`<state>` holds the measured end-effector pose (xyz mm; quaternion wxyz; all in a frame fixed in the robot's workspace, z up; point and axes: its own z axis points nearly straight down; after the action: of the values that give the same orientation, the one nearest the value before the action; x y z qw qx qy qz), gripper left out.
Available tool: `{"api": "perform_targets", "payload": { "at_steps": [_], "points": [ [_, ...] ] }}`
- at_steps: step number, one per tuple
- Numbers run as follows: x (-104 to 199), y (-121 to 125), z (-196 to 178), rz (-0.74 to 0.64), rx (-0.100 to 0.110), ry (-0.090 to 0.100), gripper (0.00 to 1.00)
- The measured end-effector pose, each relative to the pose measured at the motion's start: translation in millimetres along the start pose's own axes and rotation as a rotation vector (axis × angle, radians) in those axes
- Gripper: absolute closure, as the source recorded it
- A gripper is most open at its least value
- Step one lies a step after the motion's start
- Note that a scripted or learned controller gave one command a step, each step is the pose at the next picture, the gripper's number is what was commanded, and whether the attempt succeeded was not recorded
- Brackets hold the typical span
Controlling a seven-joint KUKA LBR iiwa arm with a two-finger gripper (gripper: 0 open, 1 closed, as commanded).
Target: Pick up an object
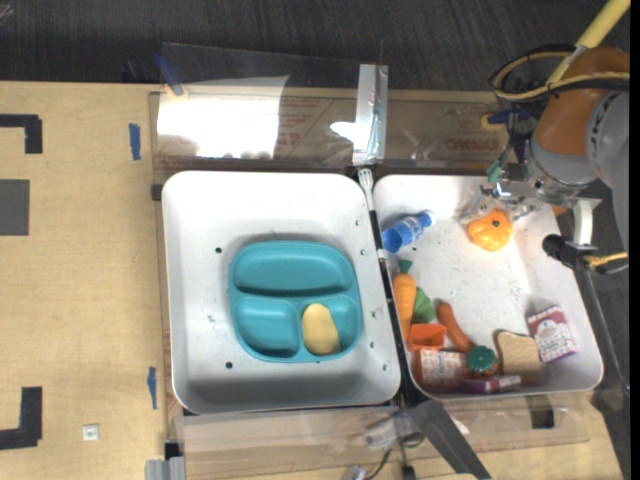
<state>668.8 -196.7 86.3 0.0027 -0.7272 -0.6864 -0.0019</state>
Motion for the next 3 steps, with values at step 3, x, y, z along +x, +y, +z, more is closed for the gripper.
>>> {"api": "perform_targets", "payload": {
  "at_steps": [3],
  "points": [
    [1,-25,0,1.251,-0.004,-0.003,1.00]
  ]
}}
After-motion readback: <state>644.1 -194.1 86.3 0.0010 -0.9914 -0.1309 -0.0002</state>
